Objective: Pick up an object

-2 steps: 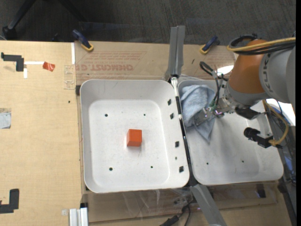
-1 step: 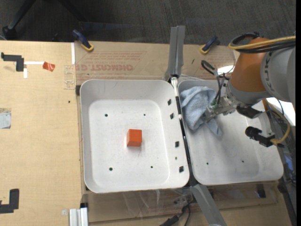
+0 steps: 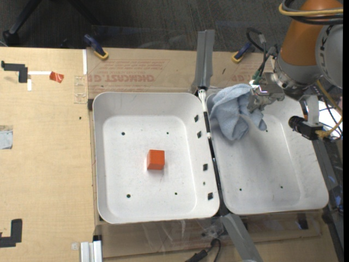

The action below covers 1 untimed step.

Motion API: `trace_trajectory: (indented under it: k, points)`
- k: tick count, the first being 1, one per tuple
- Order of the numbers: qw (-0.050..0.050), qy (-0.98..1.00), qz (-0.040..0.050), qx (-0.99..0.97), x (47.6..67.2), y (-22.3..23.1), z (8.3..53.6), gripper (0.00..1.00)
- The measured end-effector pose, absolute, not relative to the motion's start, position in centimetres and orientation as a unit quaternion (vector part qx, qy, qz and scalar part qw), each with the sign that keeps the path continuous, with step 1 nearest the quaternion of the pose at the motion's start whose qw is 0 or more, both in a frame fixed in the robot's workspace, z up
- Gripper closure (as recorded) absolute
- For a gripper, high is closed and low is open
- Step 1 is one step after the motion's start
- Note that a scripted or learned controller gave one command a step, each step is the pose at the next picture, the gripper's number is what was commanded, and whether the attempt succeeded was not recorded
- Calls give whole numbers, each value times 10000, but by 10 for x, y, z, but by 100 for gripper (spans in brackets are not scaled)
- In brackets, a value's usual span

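The desk (image 3: 43,162) carries two white bins. The left bin (image 3: 109,201) holds an orange block (image 3: 156,160) near its middle. In the right bin (image 3: 305,195), a crumpled blue cloth (image 3: 232,111) drapes over the far-left corner, with the end effector (image 3: 255,103) at its right edge, clamped on the cloth.

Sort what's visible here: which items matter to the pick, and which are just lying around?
Part of the job:
- blue-grey cloth, bunched at the right bin's far-left corner
- orange block in the left bin
- tool, at the cloth's right edge

Lying about:
- clamps on the cardboard
- small red piece on the wooden bench
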<state>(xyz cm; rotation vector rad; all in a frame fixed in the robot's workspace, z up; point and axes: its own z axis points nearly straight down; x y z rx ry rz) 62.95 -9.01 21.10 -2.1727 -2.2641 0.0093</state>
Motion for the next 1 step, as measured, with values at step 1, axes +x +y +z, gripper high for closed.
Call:
trace_trajectory:
  k: [1]
  points:
    - [17,-7452,27,-6669,658,-140,170,100]
